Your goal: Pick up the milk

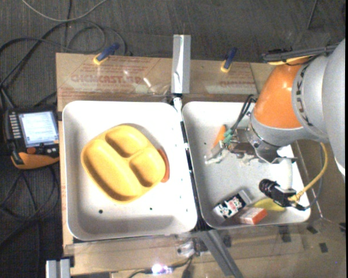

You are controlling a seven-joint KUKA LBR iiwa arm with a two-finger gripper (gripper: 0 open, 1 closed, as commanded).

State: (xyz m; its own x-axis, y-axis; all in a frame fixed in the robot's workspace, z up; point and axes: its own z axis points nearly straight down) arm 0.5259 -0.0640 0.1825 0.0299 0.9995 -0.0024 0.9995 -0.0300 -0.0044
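Observation:
The milk [231, 205] is a small black-and-white carton lying on its side near the front edge of the right bin [203, 172]. My gripper [216, 153] hangs over the middle-left of that bin, well behind the carton and not touching it. Nothing shows between the gripper and the bin floor. A small orange item [220, 133] lies just behind the gripper.
A salmon-coloured box [254, 215] lies right of the milk, nearly touching it, with a yellow item [271, 205] just behind the box. The left bin [75, 213] holds a yellow divided plate [123, 162] with a red-orange thing [165, 165] at its right edge.

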